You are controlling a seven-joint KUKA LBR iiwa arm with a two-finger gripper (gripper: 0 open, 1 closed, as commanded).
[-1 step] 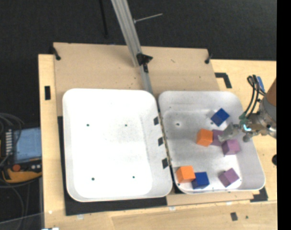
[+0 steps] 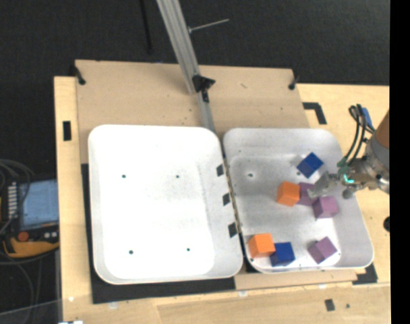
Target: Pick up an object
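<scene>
The right bin holds several small blocks. A blue block lies toward the back right, with an orange block in front of it and to its left. A purple block sits by the right wall. Along the front lie another orange block, a blue block touching it, and a purple block. My gripper reaches in from the right, low over the bin, between the back blue block and the purple block by the wall, just right of the orange one.
The left bin stands beside the right one. A metal pole rises from the back of the bench between the bins. Cables and a pendant lie off the bench at the left.
</scene>
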